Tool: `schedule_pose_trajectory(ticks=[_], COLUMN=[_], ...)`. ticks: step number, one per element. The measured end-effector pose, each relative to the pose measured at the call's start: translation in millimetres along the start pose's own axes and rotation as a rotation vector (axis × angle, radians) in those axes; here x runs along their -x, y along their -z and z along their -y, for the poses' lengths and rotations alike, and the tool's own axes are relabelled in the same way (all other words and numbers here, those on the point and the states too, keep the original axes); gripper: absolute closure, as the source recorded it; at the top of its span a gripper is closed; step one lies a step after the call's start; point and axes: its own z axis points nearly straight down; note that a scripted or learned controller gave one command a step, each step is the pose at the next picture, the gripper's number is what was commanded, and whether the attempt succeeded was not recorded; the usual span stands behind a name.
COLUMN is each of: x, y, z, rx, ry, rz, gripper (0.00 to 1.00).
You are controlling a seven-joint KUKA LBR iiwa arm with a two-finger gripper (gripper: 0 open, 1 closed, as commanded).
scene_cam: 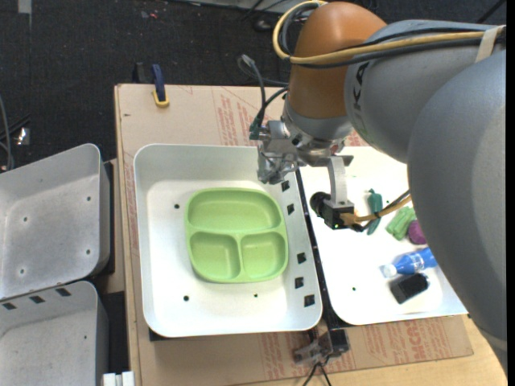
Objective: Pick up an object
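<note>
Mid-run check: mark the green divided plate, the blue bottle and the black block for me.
green divided plate [236, 234], camera view, on the ridge between its compartments.
blue bottle [412, 261], camera view, on the middle of its body.
black block [409, 287], camera view, on its top face.

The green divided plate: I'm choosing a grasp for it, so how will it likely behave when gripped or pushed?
The green divided plate looks like moulded plastic, so probably stiff and light. It lies flat in the left bin, so it should slide rather than tip or roll. Its low rounded rim may slip from a pinch.
</note>
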Motion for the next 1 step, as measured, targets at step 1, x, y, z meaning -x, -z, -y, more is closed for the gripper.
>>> schedule_pose_trajectory(ticks=[1], x=[2.6], y=[-0.1], z=[0.8], rx=[-0.002], ry=[-0.004], rz=[0.001], gripper=[0.0])
